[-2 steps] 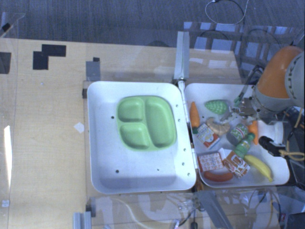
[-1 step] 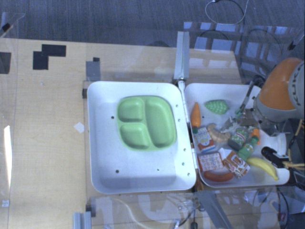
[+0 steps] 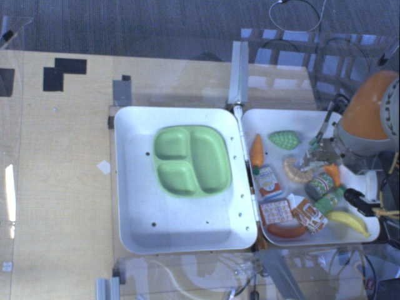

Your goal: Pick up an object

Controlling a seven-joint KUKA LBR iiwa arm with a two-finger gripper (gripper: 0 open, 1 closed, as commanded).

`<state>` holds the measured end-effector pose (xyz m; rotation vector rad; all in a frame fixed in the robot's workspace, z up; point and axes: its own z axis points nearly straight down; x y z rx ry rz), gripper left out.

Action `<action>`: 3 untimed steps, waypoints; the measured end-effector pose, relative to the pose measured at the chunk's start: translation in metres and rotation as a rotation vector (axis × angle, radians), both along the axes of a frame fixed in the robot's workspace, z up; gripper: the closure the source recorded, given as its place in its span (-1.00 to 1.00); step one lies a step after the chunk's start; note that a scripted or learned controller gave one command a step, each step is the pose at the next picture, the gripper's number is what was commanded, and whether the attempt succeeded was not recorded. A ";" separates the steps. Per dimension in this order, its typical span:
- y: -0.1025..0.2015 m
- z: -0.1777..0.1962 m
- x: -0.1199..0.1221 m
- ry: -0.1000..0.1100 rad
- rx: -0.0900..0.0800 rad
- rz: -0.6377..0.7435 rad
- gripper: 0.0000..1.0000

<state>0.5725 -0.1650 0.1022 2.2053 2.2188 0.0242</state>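
Toys fill the right bin [image 3: 250, 167] — small food things, all piled close together. A carrot [image 3: 257, 151] stands along the left wall. A green bumpy leaf [image 3: 285, 140] lies near the top. Under the carrot is a little carton [image 3: 267, 182], and below that a red and white box [image 3: 276, 211]. A red sausage [image 3: 287, 231] lies at the bottom edge, touching that box. Beside it is a brown and white pack [image 3: 310, 215], tilted. A yellow banana [image 3: 349, 221] lies in the bottom right corner. A can [image 3: 320, 184] and a green bottle [image 3: 329, 199] sit near the middle, side by side. The claw [image 3: 311, 161] is down low in this bin, right over a pale curved toy [image 3: 296, 170] — I cannot tell if it is open or shut, or if it has grabbed anything. The grey arm [image 3: 369, 124] with its orange band comes in from the right. In the left bin [image 3: 134, 230] lies a green plate [image 3: 190, 161] with three parts. Both bins sit on the wooden desk [image 3: 56, 186].
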 end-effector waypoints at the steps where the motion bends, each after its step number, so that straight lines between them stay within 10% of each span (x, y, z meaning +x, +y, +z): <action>1: 0.031 -0.012 0.058 0.005 -0.006 0.144 1.00; 2: 0.052 0.035 0.049 0.013 -0.002 0.069 1.00; 3: 0.095 0.155 0.098 0.011 -0.002 0.002 1.00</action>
